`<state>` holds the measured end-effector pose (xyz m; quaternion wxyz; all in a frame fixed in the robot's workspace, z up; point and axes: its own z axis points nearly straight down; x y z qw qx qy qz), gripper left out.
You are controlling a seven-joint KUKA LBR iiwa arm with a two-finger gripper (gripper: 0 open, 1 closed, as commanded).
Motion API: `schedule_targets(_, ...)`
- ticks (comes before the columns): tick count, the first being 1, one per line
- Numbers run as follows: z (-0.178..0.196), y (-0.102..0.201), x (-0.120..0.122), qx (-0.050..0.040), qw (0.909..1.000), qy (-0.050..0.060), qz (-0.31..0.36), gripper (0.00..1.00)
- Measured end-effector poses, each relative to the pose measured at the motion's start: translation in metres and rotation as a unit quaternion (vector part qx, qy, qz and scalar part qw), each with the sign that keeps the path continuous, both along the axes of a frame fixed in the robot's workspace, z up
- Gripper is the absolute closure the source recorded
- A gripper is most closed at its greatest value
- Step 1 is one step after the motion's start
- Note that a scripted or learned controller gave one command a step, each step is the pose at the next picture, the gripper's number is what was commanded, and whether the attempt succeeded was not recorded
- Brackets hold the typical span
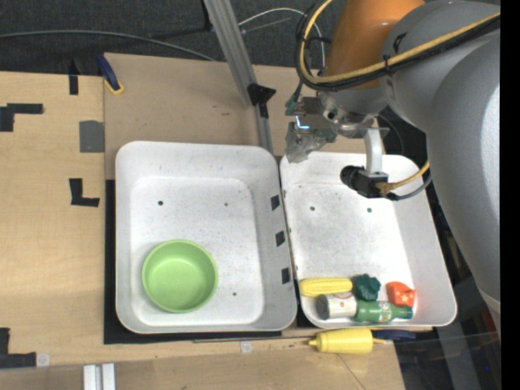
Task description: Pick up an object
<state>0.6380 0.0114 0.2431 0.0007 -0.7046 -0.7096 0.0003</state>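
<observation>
Grey arm with its orange band looms over the right shallow white bin, its gripper at the far left corner; whether it is open, I cannot tell. Left white bin holds a round green plastic bowl. Small toys cluster at the right bin's near edge: yellow corn cob, green bottle. A yellow mustard bottle lies outside.
</observation>
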Motion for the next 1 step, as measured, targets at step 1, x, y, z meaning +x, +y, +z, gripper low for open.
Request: schedule_targets(1,-0.0080,0.0637,0.0077,0.0001,1.0000,0.000,0.000,1.00)
